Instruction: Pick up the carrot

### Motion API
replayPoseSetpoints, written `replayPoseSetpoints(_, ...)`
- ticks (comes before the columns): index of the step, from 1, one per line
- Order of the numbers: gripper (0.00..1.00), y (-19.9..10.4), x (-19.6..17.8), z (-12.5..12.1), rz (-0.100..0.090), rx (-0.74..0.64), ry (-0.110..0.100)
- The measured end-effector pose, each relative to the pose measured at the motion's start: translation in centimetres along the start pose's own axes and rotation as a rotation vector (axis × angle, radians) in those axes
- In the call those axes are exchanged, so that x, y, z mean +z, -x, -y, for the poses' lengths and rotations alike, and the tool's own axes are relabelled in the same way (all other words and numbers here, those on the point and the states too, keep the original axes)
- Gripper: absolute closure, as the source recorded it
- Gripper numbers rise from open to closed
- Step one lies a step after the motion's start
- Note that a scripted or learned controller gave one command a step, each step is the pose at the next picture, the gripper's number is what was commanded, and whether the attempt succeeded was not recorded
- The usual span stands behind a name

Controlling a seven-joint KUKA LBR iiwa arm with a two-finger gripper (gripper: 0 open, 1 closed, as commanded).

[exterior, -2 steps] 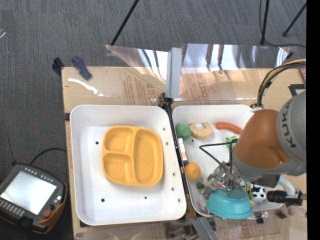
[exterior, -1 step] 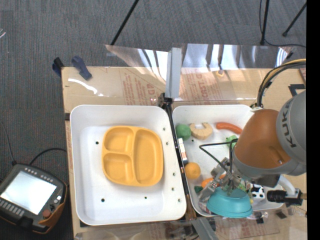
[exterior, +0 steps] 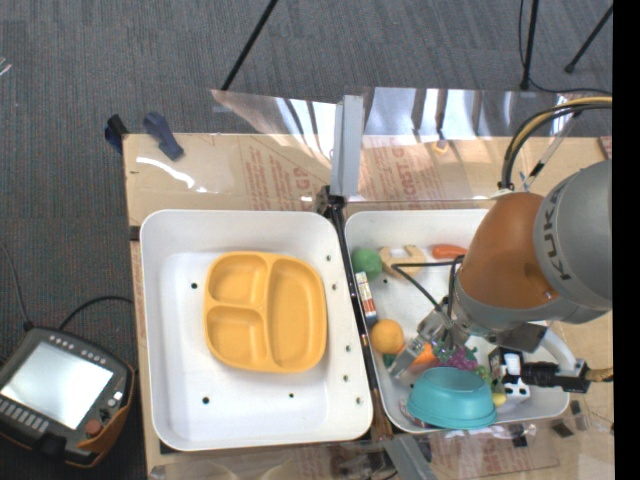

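Right bin (exterior: pixel 400 230): carrot (exterior: pixel 423 353) touching hand (exterior: pixel 432 340).

A robotics lab, plainly: a KUKA arm (exterior: pixel 540 258) leans over a bench (exterior: pixel 240 173) bearing two white bins (exterior: pixel 160 268). A teach pendant (exterior: pixel 60 393) lies on grey carpet (exterior: pixel 100 48), and tripod legs (exterior: pixel 255 33) straddle the floor behind.

In my left bin (exterior: pixel 165 268) sits a yellow divided plate (exterior: pixel 266 311); my right one holds a teal bowl (exterior: pixel 452 398) (front edge).
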State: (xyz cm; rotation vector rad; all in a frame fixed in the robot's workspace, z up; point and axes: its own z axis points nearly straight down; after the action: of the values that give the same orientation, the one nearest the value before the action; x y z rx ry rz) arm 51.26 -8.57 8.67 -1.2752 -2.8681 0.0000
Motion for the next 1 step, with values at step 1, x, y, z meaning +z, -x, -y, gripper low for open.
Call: replayPoseSetpoints(1, 1.00, -0.02, -0.91, -0.04, -0.001, -0.006, 0.000)
